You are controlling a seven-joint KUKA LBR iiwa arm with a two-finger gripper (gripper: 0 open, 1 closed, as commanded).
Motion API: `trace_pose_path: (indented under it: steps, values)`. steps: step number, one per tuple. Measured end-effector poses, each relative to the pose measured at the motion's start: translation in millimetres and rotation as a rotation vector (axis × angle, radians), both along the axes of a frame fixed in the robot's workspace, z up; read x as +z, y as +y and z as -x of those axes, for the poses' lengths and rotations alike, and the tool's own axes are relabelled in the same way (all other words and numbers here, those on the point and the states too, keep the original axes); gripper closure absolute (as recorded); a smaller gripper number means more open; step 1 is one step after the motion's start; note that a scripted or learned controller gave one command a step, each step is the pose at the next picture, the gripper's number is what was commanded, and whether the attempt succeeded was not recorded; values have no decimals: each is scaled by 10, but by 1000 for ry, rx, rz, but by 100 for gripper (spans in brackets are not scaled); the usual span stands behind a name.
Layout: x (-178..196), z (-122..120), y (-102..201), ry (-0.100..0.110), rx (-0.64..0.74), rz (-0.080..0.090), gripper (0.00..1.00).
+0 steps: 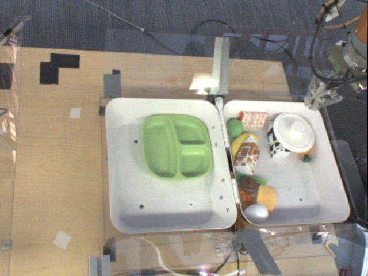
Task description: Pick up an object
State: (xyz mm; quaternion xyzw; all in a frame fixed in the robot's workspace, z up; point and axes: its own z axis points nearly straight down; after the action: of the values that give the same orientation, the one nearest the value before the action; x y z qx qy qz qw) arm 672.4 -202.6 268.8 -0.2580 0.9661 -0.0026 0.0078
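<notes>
My gripper [322, 99] hangs over the far right corner of the right bin [322, 206], above its rim, fingers spread and nothing between them. Just below and to its left a white cup with black patches [290, 134] stands in the bin. Along the bin's left side lie a small red-and-white box [253, 119], a green ball [234, 128], a yellow and brown carton [246, 152], a brown item [248, 187], a yellow piece [267, 197] and a white egg [256, 213]. A small green bit [307, 158] lies beside the cup.
The left bin [123, 171] holds a green divided plate [175, 146]. A metal divider [226, 154] runs between the bins. Cables [336, 10] hang by the arm at the top right. The right bin's near right floor is bare.
</notes>
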Motion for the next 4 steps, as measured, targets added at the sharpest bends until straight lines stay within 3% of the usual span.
trace_pose_path:
  steps: [1, 2, 3, 4]
  values:
    - [-1212, 286, -9, 16, 457, -2, 100]
    - [-1180, 273, -12, 11, 456, 1, 0]
    - [-1364, 249, 168, 3, 452, 7, 0]
    - [-1795, 1574, 332, 8, 584, 7, 0]
